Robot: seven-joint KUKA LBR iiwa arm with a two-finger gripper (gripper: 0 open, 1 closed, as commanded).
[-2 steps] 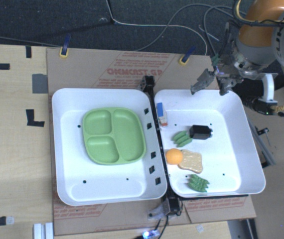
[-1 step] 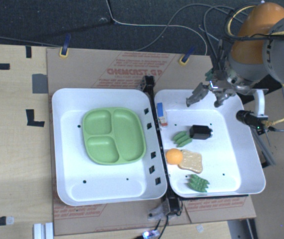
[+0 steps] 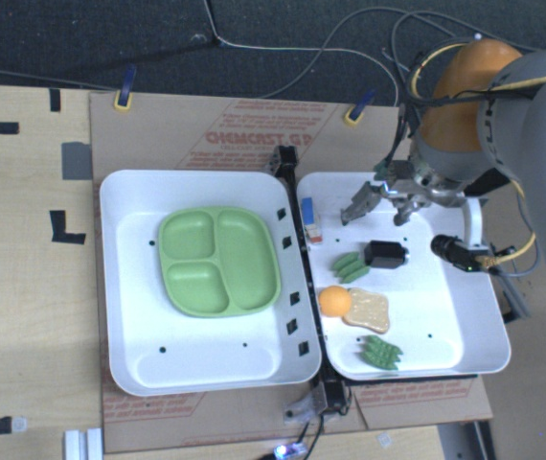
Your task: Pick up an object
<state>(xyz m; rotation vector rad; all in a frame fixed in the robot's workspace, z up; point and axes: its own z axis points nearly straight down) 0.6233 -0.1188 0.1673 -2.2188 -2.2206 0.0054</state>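
My gripper (image 3: 380, 209) hangs over the back of the right bin (image 3: 465, 324), fingers spread open with nothing between them. Just below it lies a small black block (image 3: 385, 254). Left of the block is a green pea pod (image 3: 351, 265). Further forward sit an orange ball (image 3: 334, 301) and a slice of toast (image 3: 368, 310) touching it. A second green pod (image 3: 380, 353) lies near the bin's front wall. A small white, red and blue box (image 3: 309, 222) rests against the bin's left wall.
The left bin (image 3: 129, 333) holds a green divided plate (image 3: 219, 260). A black divider with clips (image 3: 297, 257) runs between the bins. Cables (image 3: 350, 46) trail across the dark back area. The arm's orange band (image 3: 474, 75) rises at the right.
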